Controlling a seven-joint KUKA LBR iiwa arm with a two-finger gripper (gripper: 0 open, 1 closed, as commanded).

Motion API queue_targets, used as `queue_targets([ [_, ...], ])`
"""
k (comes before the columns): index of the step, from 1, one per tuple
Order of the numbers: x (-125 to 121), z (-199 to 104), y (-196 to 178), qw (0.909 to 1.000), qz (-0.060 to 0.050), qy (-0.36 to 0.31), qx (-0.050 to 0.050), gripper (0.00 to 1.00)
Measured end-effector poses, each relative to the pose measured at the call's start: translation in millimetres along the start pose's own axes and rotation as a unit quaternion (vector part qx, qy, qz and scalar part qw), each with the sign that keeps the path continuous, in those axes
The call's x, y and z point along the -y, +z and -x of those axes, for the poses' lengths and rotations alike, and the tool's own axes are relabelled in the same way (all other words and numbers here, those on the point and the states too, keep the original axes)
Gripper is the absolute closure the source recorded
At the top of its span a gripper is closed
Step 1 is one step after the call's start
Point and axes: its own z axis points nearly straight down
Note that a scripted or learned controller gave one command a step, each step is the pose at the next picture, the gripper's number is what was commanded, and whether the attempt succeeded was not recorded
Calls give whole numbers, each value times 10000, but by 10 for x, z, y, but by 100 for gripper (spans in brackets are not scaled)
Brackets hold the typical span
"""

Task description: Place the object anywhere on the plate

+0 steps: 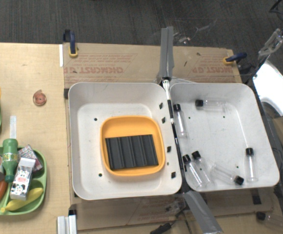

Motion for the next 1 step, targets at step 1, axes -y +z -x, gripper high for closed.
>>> queue_targets([
  [1, 0, 3, -398, 9863, -8, -1652, 8, 0],
])
